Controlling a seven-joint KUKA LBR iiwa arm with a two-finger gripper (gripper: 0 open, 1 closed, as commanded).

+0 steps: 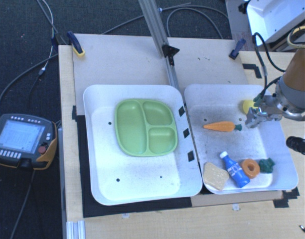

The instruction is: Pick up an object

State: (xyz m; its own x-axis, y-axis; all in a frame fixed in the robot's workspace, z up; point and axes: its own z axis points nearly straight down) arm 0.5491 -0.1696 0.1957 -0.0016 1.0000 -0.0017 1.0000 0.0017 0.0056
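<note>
No text, label, brand, number or sign can be read anywhere. The blue bottle (235,171) in the right bin (287,148) has a pale patch on its side (too small to make out as lettering). Well to the left of that bin, off the bench, the handheld pendant (24,141) shows a lit screen, its contents blurred beyond reading.

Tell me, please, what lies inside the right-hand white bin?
A carrot, blue bottle, bread slice, doughnut, a green piece. The hand partly covers a yellow object.
</note>
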